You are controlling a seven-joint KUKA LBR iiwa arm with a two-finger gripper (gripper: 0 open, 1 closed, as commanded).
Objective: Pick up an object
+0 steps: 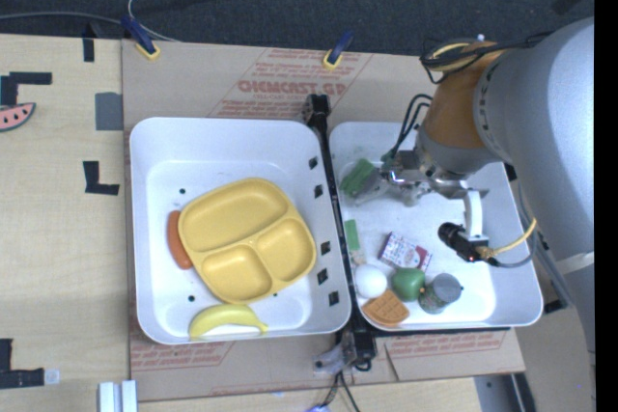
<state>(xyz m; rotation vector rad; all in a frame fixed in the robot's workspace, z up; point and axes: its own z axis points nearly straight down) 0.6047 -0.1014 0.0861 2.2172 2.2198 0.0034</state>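
Note:
My gripper (396,180) is low in the right bin (512,299), near its back left corner. A green object (358,176) lies just to its left, close to or touching it; I cannot tell which. Nearer the front of this bin sit a red and white packet (404,252), a white ball (370,282), a green round fruit (408,283), a grey can (442,291) and a tan waffle piece (386,309). A small pale green piece (351,234) rests by the bin's left wall.
The left bin (154,150) holds a yellow divided plate (247,237), a yellow banana (226,320) at the front and an orange item (178,241) tucked under the plate's left edge. The grey arm (550,111) covers the right bin's back right part.

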